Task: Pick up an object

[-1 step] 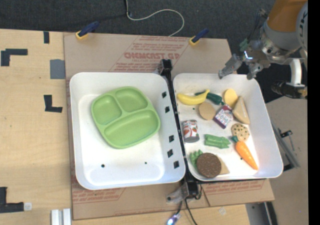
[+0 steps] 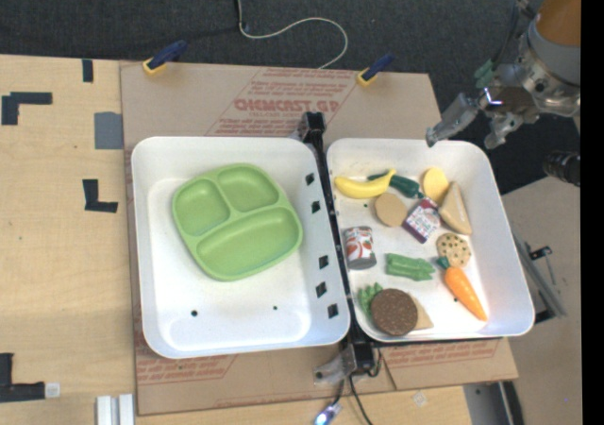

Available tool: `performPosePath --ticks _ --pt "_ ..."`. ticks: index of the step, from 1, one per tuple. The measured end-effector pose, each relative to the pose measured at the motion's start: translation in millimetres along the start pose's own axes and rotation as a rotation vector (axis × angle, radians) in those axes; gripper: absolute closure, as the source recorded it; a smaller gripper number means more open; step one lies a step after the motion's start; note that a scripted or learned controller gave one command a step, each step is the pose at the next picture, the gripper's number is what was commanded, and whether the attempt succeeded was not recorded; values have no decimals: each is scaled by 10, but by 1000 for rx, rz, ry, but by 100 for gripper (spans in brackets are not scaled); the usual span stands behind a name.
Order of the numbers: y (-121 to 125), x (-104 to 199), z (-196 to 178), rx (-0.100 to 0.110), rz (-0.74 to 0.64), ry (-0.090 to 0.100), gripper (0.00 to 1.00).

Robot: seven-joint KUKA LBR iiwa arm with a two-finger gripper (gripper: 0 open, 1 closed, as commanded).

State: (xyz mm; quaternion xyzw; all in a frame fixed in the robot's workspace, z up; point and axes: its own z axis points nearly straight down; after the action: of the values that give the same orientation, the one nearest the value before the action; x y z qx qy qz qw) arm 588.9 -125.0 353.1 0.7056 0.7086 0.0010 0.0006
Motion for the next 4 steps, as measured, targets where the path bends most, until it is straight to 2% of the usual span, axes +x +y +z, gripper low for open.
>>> performPosePath --ticks 1,2,3,4 --pt "-976 300 -1448 -6 -1 -1 0" --pt "-940 286 -1487 2 2 -3 100" --pt "-1057 -649 -1116 4 9 -1 100" --pt "-1056 -996 -580 5 6 -1 100"
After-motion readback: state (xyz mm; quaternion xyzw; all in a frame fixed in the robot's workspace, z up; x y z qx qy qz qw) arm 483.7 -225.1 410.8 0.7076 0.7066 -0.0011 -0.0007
